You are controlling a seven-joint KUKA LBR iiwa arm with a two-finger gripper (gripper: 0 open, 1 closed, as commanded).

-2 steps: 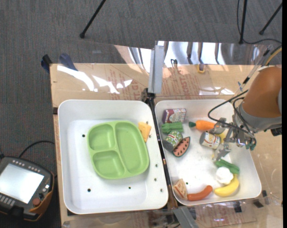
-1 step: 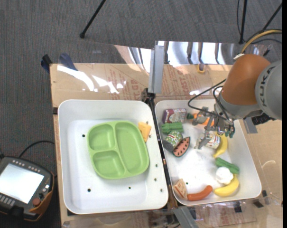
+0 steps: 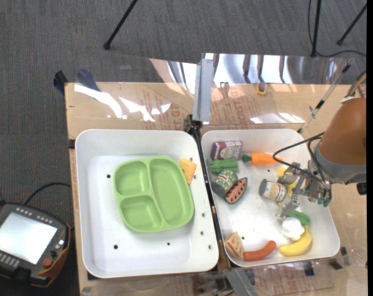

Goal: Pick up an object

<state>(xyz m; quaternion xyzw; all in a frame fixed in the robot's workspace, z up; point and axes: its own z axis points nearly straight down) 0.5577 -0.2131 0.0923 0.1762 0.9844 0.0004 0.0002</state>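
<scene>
The arm (image 3: pixel 346 142) is cut off by the right edge. Its gripper (image 3: pixel 295 197) covers part of the right bin (image 3: pixel 260 134); finger state is unreadable. A yellow wedge (image 3: pixel 188 169) lies partly under the green divided plate (image 3: pixel 153 193).

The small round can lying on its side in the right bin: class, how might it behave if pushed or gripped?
The small round can lies on its side, so it probably rolls when nudged. Its curved, glossy-looking wall may slip between fingers. It looks rigid, unlikely to crush.
</scene>
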